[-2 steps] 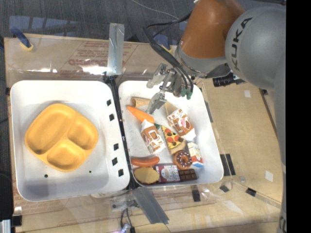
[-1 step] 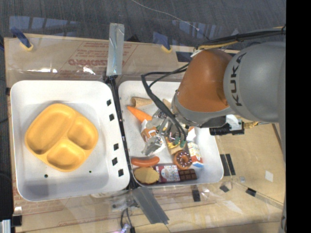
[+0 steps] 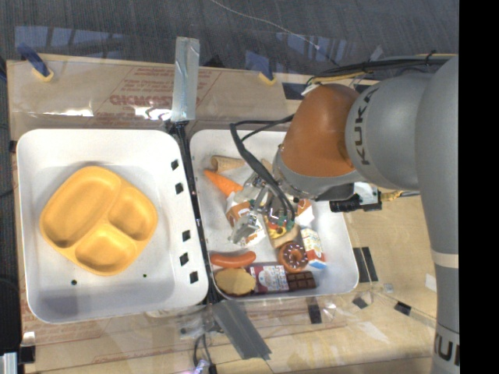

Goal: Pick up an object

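Two shallow white bins sit side by side on the desk (image 3: 390, 240), split by a black divider. From where I stand, the left bin (image 3: 31, 287) carries a yellow sectioned tray (image 3: 99, 219), lying flat a little left of its middle. The right bin (image 3: 343, 267) is crowded with toy food. A cone-shaped piece (image 3: 224, 163) lies near its far left corner, with an orange carrot (image 3: 222, 182) just below it, pointing toward the divider. Along the near edge a red sausage (image 3: 233, 259) lies crosswise, a round tan biscuit (image 3: 235, 282) sits just beneath it, and a dark wrapped bar (image 3: 281, 278) stretches to the right of the biscuit. A chocolate doughnut (image 3: 295, 255) rests above that bar, beside a small white and red packet (image 3: 312, 244).

The grey arm (image 3: 405, 131) reaches in from the right, its orange band (image 3: 316, 135) hanging over the far half of the right bin. Below the band the gripper (image 3: 261, 213) is down among the clutter in the middle of that bin, right over an orange and white item (image 3: 236, 207) and touching or nearly touching the heap. Metal parts and cables crowd that spot, so I cannot tell how wide the gripper stands or whether anything is caught in it.

Tan cardboard (image 3: 117, 84) lies under both bins, and a strip of grey tape (image 3: 185, 72) runs up from the divider.
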Controlling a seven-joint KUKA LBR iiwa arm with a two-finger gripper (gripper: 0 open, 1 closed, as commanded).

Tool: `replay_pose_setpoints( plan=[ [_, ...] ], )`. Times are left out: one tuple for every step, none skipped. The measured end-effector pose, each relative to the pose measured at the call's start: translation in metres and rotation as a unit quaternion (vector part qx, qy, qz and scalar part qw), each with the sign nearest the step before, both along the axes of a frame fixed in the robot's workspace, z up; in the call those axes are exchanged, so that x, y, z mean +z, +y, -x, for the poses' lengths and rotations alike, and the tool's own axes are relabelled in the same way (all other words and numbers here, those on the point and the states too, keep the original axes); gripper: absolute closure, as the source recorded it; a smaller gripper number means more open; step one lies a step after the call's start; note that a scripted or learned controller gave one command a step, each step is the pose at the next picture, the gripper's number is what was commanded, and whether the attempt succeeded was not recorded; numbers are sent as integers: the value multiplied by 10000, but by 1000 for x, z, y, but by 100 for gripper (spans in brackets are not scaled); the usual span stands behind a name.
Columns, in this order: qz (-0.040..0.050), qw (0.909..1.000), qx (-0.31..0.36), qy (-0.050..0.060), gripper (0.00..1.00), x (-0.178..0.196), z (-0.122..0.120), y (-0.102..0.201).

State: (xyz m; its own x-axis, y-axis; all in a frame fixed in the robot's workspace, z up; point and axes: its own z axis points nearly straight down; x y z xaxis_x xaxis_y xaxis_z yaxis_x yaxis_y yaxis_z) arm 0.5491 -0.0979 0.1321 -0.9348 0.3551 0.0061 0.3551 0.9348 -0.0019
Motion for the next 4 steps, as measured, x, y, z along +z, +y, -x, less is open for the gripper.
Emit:
replay_pose_setpoints(
  plan=[
    [15, 9964, -825, -196, 0, -24, -14, 1],
    [14, 9911, -1295, -303, 0, -23, 24, 6],
    [16, 9916, -1259, -296, 0, -23, 23, 5],
    [7, 9867, -1591, -318, 0, -23, 43, 6]
  ],
)
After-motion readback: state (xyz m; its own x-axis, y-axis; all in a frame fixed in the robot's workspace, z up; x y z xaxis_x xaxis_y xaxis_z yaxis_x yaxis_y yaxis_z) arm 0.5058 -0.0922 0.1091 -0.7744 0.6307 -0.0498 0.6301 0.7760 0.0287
